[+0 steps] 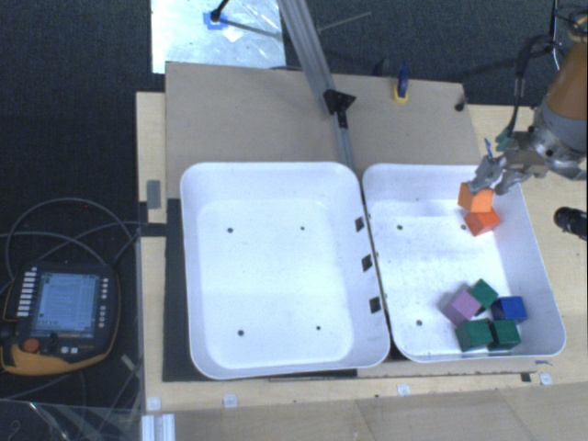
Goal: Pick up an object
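Cardboard sheeting, pale brown, covers the bench and carries everything else; dark carpet surrounds it, with a yellow-edged teach pendant lying on the floor well left of the bench. Two shallow white plastic bins sit side by side on the cardboard, and the right-hand bin serves as landmark. Its neighbour, the left bin, touches its left wall. The grey KUKA arm reaches in over the landmark's upper right corner, and its two-finger gripper hangs just above that corner, fingers closed around a small orange cube, which appears lifted off the floor, likely to clear the rim. A second orange block lies just beneath it inside the bin. Low in the landmark's right corner, a cluster of small blocks huddles together, probably where they slid: a purple block, green blocks and a blue block, all touching or nearly so.
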Robot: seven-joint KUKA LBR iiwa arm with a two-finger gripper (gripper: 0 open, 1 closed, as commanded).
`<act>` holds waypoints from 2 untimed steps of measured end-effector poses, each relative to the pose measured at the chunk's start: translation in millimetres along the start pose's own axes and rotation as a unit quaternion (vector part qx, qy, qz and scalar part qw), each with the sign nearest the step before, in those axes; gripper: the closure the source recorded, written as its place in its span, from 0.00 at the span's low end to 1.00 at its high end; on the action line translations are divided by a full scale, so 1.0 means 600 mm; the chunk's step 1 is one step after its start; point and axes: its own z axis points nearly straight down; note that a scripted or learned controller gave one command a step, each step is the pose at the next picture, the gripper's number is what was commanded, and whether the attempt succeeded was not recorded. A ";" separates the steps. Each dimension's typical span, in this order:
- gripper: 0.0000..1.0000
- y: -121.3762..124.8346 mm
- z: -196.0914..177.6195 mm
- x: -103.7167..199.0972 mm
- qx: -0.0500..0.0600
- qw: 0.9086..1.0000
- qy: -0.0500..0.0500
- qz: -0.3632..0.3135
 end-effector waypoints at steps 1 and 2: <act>1.00 -0.011 -0.085 0.009 0.000 1.000 0.000 0.000; 1.00 -0.010 -0.088 0.087 0.003 1.000 0.001 -0.002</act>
